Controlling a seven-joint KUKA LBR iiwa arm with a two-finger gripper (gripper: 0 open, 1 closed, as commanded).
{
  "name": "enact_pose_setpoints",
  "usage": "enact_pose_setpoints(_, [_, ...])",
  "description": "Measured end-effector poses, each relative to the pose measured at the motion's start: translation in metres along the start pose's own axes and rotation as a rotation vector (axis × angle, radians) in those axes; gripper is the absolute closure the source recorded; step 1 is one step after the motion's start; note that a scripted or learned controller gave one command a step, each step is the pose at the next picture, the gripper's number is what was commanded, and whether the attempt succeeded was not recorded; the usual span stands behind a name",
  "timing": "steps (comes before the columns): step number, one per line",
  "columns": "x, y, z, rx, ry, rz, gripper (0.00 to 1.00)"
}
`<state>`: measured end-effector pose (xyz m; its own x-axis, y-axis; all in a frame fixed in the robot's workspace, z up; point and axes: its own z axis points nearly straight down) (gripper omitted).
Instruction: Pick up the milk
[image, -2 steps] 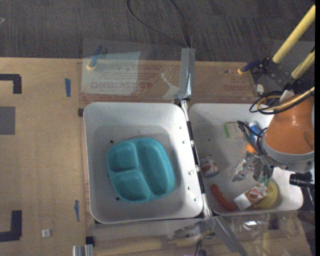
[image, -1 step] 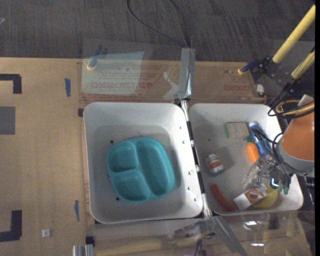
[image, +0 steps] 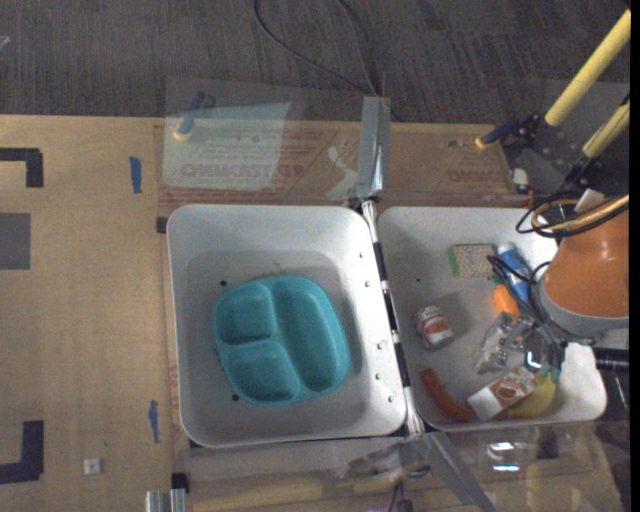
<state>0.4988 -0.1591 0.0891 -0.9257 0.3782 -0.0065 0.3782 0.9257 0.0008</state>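
The milk (image: 503, 392) is a small white carton with red print. It lies on its side near the front edge of the right bin (image: 400, 260), next to a yellow banana (image: 538, 401). My gripper (image: 516, 346) hangs low over the right side of that bin, just behind the carton and slightly above it. The orange band and grey wrist (image: 590, 275) cover the bin's right part. Nothing shows as held.
The right bin also holds a small can (image: 434, 326), a red sausage-like piece (image: 446, 396), an orange carrot (image: 503, 298), a blue item (image: 512, 264) and a speckled green block (image: 471, 260). A teal divided plate (image: 283, 338) lies in the left bin (image: 190, 300).
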Motion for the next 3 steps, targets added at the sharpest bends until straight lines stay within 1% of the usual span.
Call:
enact_pose_setpoints(1, [0.027,0.022,-0.15,-0.002,-0.002,-0.476,1.0])
enact_pose_setpoints(2, [0.032,0.059,-0.193,-0.001,-0.001,-0.016,1.0])
enact_pose_setpoints(3, [0.015,0.094,-0.348,-0.002,-0.003,-0.204,1.0])
